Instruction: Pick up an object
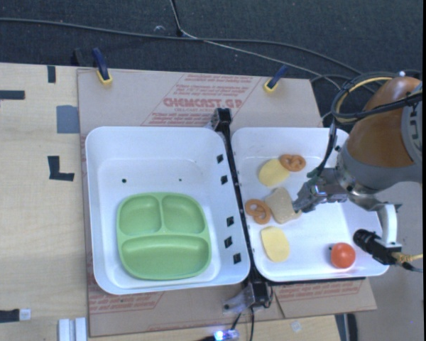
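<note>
**Pincer down among the food pieces, nothing lifted yet**

Nearest the camera, at the front of the right bin (pixel 305 274): a red tomato-like ball (pixel 343 256) by the front right corner, and a pale yellow oval piece (pixel 275 244) lying flat near the divider. In the left bin (pixel 99 162), a green divided plate (pixel 163 235), well apart from the arm.

Mid-bin: a brown pretzel (pixel 257 210) beside a tan wedge-shaped piece (pixel 281 205), touching or nearly so. Pincer (pixel 303 199) set low just right of that wedge, tips at or against its edge. Too dark and small to tell released from clenched; no piece visibly caught between the tips.

Farther back: a yellow rounded piece (pixel 272 172) with a second pretzel (pixel 292 163) just beside it, then bare worktop (pixel 28 190) and cardboard.

By the look of it, approach done, grasp and lift left to do. Every piece resting on the bin floor; tan wedge the likely target.
</note>
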Robot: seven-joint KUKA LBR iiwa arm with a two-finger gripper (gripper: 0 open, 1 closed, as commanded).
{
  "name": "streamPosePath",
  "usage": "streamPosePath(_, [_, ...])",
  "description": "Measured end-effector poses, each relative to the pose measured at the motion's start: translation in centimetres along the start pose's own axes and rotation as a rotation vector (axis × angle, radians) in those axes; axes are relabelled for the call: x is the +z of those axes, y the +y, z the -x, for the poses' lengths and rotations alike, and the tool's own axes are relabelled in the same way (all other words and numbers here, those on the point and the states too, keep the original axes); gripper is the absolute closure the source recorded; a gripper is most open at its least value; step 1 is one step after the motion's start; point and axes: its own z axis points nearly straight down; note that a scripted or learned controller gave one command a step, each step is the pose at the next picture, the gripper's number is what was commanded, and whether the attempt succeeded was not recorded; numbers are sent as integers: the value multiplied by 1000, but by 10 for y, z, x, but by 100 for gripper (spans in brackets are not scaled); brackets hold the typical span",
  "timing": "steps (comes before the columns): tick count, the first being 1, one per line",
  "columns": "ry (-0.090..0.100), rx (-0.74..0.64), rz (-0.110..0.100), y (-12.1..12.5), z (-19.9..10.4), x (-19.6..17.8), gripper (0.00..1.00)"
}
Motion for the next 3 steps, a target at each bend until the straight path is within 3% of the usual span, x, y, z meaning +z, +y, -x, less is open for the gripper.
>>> streamPosePath(3, [2, -5, -5, 26, -161, -6, 100])
